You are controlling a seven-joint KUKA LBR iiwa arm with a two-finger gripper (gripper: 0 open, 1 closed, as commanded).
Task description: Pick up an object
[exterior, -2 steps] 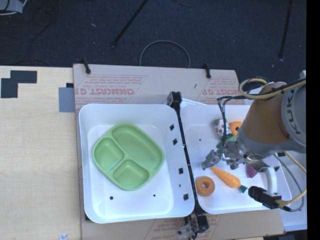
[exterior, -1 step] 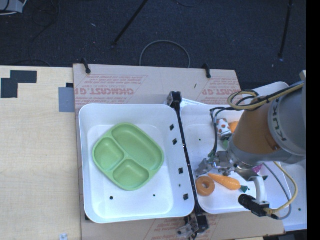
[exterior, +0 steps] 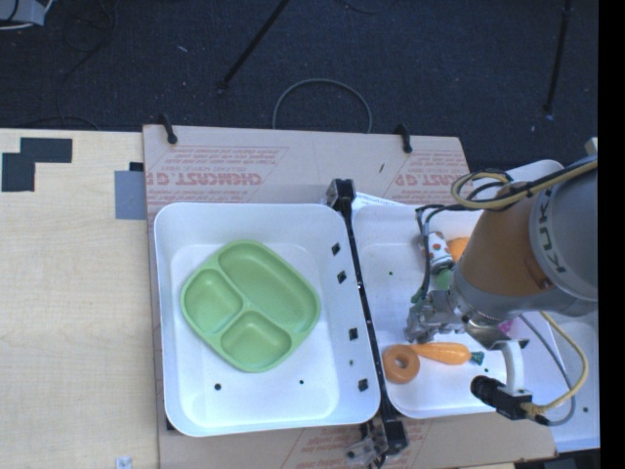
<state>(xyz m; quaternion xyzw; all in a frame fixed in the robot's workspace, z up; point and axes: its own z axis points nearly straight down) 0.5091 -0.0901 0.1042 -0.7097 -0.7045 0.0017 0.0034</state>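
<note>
A green divided plate [exterior: 250, 305] lies tilted in the left bin [exterior: 195, 228]. In the right bin [exterior: 391, 247] an orange ring [exterior: 400, 363] lies near the front, with an orange carrot [exterior: 444, 354] just to its right. A small orange and white object [exterior: 439, 249] sits farther back, partly behind the arm. My gripper [exterior: 427, 320] hangs low over the right bin, just above the carrot and ring. The wrist with its orange band [exterior: 503, 257] covers the bin's right part.
A black divider [exterior: 354, 291] runs between the two bins. Cables [exterior: 483, 189] loop around the arm, and a black fitting [exterior: 500, 397] sits at the right bin's front edge. Cardboard [exterior: 293, 169] lies under both bins.
</note>
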